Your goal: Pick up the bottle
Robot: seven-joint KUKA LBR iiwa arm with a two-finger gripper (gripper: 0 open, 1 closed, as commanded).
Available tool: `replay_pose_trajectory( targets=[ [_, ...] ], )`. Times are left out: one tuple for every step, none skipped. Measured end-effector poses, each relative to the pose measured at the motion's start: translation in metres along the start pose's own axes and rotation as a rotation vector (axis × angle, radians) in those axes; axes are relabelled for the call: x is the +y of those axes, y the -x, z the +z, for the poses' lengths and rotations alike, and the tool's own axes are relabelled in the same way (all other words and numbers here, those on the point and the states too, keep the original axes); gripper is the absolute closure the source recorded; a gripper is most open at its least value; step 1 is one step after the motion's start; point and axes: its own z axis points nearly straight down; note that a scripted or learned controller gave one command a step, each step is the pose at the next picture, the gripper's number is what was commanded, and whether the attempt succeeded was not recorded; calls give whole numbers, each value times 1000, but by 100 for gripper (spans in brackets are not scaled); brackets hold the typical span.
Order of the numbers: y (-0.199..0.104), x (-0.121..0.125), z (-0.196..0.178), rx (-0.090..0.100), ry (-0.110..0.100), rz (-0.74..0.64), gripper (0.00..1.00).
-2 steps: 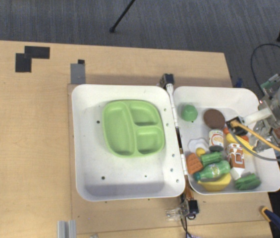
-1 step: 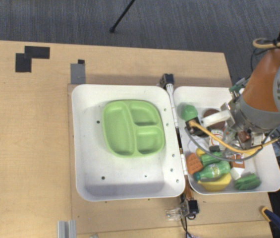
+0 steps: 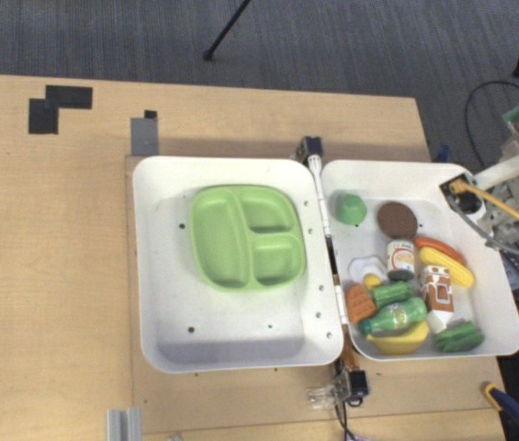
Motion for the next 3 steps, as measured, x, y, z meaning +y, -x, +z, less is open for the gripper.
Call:
replay_pose_trajectory(
  targets=[
    [47, 86, 57, -4, -1, 98, 100],
    [27, 27, 48, -2, -3, 95, 100],
    [4, -46, 62, -3, -3, 45, 100]
  ],
)
